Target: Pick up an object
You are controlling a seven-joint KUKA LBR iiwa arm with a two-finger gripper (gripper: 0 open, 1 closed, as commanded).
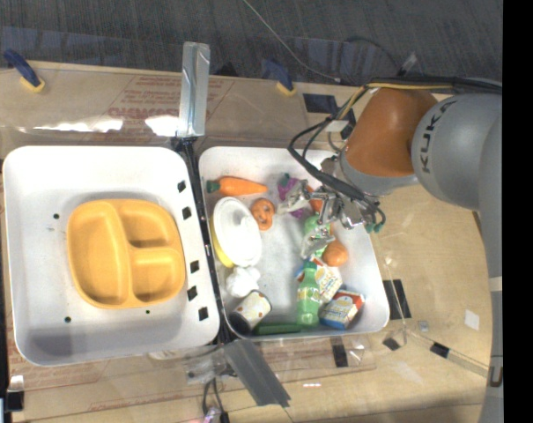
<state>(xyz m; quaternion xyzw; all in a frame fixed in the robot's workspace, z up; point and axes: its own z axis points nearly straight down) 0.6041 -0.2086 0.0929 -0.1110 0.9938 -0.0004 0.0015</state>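
Observation:
The right bin (372,263) holds a jumble of toy food: an orange carrot (241,185), a small orange pumpkin-face piece (262,211), a white bowl with a yellow rim (235,232), a purple piece (292,186), an orange ball (336,255), a green bottle (309,298) and small cartons (341,310). My gripper (329,211) hangs low over the upper right part of this bin, just above a green item (314,232) and beside the orange ball. Its fingers are hard to make out among the cables and objects.
The left bin (28,192) carries a yellow divided tray (125,254). A white crumpled item (242,280) and a small cup (253,308) lie near the right bin's front left. The grey arm with its orange band (385,135) covers the right bin's far right corner.

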